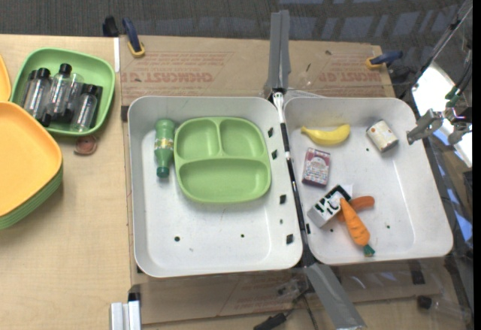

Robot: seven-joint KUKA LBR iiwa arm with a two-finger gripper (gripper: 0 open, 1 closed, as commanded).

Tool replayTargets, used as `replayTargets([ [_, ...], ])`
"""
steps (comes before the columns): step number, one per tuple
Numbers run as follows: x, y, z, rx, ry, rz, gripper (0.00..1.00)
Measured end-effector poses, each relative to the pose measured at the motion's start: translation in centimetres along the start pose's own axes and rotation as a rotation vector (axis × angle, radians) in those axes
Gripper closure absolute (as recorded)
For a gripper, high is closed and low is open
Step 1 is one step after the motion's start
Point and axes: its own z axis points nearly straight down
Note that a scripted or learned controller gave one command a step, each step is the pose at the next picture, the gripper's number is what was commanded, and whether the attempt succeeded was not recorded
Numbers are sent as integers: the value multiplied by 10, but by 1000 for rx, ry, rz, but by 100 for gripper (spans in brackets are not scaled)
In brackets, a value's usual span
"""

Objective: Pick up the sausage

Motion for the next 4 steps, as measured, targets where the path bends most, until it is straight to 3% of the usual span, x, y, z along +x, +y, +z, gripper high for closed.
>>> replayTargets([
  [1,-1,0,-8,1,-1,-2,100],
  [2,-3,-26,-47,-2,-2,229,100],
  [3,13,-31,-88,-1,-2,526,100],
  [4,16,-74,-118,0,-2,778,100],
])
